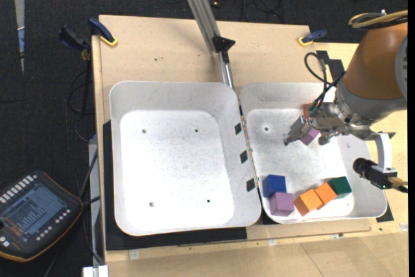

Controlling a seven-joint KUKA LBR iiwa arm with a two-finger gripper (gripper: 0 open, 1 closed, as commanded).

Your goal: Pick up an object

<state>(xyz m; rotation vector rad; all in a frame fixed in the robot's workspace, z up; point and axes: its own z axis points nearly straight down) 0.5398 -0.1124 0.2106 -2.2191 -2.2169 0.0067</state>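
My gripper (307, 133) hangs over the middle of the right bin (275, 95), reaching in from the right. A small purple block (310, 136) shows between its fingers, and the gripper is shut on it. Along the bin's front edge lie a blue block (274, 183), a second purple block (281, 203), an orange block (309, 199) and a green block (340, 187).
The left bin (170, 154) sits beside the right one, with a row of black clips along the shared rim (244, 156). A metal pole (202, 6) slants in from the top. A teach pendant (31, 212) lies at the lower left, off the bench.
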